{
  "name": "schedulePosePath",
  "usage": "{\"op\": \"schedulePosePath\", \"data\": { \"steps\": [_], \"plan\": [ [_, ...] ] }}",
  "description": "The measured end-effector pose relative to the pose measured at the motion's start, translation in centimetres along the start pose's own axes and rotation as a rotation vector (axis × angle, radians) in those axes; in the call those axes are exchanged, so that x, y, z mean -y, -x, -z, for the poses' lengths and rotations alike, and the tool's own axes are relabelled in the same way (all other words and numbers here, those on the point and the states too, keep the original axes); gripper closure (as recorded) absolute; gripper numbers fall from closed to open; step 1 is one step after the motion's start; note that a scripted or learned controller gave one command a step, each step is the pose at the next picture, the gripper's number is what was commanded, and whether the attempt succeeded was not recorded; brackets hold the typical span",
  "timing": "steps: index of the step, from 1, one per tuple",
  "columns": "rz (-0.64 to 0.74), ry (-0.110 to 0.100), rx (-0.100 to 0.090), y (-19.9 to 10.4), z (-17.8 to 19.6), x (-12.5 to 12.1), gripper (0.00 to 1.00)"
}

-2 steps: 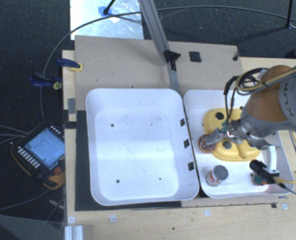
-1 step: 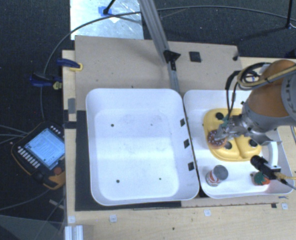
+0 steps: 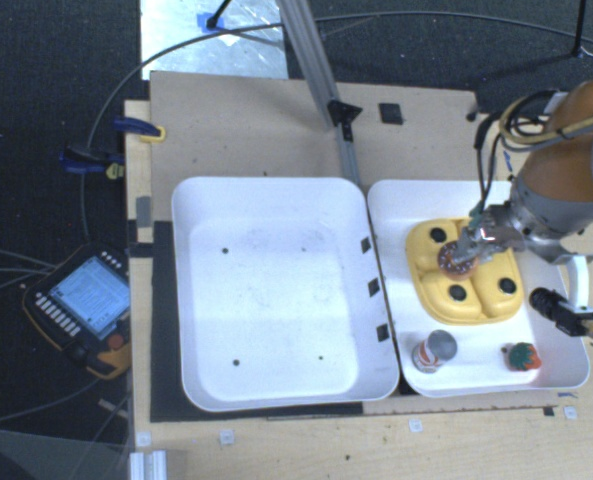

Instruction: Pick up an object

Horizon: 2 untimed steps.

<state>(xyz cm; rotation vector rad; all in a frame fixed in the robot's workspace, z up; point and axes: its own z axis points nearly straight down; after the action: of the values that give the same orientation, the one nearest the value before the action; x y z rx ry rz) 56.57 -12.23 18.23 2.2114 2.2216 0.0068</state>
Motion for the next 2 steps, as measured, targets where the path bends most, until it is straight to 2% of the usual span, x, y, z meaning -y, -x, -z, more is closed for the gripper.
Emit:
{"op": "schedulePosePath", "data": {
  "steps": [1, 2],
  "plan": [
    [0.0, 0.001, 0.0, 0.62, 6.31, -0.45, 1.0],
    [0.0, -0.005, -0.001, 0.6, 6.16, -0.54, 1.0]
  ]
}}
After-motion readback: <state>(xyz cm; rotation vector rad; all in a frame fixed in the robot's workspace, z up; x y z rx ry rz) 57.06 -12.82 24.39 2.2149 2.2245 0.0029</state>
